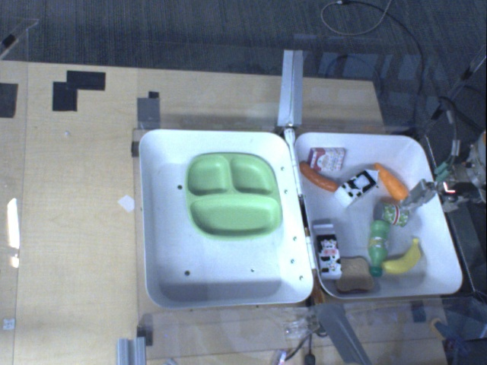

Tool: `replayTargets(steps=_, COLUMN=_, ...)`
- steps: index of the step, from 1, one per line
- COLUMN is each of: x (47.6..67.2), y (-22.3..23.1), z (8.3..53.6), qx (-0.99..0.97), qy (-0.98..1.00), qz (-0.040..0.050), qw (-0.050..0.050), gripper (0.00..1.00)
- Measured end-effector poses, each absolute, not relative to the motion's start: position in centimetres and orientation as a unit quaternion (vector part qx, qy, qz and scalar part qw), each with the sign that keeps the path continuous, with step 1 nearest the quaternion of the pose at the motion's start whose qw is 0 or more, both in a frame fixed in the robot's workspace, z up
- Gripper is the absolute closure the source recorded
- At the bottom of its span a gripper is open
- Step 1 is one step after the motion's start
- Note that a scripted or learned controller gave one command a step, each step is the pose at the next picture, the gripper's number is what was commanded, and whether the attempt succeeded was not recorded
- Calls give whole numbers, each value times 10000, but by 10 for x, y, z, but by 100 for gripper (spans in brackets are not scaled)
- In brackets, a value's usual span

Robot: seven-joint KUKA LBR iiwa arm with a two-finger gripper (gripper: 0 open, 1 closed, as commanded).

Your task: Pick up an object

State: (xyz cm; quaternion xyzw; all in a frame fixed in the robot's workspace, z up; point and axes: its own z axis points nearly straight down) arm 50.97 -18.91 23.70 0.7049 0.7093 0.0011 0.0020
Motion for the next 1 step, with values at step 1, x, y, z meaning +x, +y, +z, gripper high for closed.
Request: replayTargets(steps=1, x=540, y=-188, z=119, qx=7023, qy=7119, qz=8, qw=14, gripper=0)
